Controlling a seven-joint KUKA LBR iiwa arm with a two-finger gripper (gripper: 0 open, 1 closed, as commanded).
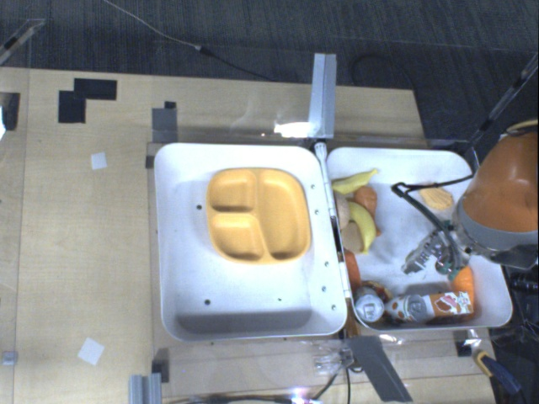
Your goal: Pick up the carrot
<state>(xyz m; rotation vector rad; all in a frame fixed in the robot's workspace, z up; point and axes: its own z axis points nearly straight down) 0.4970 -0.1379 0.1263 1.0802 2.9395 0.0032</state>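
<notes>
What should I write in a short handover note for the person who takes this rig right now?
Gripper: low in the right bin, nothing seen between its fingers; open or shut is unclear.
Carrot: small orange piece just right of the gripper, above the bottle.
Left bin: holds the yellow tray.
Done: the arm is at the carrot.
Left: grasp and lift.

A: What is sitting in view?
B: Two white bins are sitting side by side. One yellow divided tray is lying in the left bin. Two bananas and two cans are lying in the right.
</notes>
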